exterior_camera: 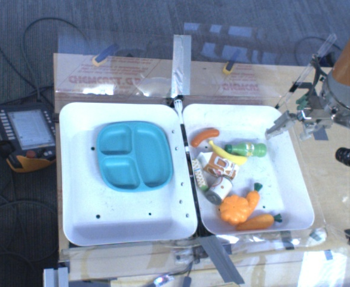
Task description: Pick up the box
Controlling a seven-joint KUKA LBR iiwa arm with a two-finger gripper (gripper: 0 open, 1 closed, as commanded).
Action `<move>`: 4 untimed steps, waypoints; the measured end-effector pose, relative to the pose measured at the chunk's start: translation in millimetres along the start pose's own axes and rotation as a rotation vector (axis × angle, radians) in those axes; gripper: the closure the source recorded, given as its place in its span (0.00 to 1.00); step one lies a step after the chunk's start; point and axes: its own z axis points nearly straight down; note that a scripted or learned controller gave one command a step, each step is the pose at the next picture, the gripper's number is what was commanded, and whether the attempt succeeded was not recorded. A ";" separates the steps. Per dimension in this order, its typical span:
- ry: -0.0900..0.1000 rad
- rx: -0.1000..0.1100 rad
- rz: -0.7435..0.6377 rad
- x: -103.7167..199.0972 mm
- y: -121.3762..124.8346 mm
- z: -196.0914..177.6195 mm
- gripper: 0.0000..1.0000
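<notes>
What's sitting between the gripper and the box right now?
In the camera view, the green bottle and the yellow banana lie between the gripper and the box, with bare bin floor nearer the gripper.

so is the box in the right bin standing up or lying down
Lying down: the box rests flat on its broad printed face among the toy food in the right bin, tilted diagonally.

Glossy white plastic bins (73, 220)
</notes>
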 end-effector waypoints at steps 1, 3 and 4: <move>-0.002 0.000 -0.100 -34.1 16.5 57.0 0.00; -0.001 0.000 -0.226 -33.1 20.6 112.6 1.00; -0.003 -0.004 -0.239 -33.2 36.5 -63.7 1.00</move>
